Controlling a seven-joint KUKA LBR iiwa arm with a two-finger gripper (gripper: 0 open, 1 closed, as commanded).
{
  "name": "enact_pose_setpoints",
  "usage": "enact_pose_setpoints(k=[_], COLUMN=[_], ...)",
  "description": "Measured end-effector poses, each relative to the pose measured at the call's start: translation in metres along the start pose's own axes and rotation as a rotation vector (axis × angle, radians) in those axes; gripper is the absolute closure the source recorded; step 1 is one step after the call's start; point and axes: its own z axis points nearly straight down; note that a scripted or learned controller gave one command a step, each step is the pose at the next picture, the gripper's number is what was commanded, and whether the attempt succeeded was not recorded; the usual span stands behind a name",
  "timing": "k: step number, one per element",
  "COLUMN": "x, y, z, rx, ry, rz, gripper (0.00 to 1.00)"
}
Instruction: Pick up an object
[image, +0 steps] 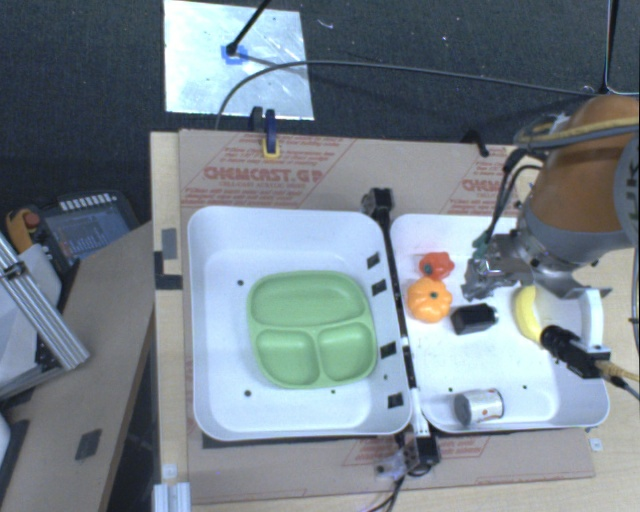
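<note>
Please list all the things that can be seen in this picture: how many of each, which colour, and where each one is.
bins: 2, white, side by side on the board
board: 1, brown with red lettering, under the bins
divided tray: 1, green, middle of the left bin
small round thing: 1, red, far left part of the right bin
pumpkin-like thing: 1, orange, just in front of the red one
block: 1, black, right of the orange one
banana: 1, yellow, right of the block
can: 1, silver, on its side at the right bin's near edge
metal sheet: 1, silver, beyond the bench
arm: 1, grey and orange, from the right
gripper: 1, metallic, over the right bin
</note>
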Motion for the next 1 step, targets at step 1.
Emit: enact_pose_setpoints(k=[1], x=[0.0445], y=[0.0265], z=[0.0157], rx=[0.001], ry=[0.001], rz=[0.000], gripper=[1.00])
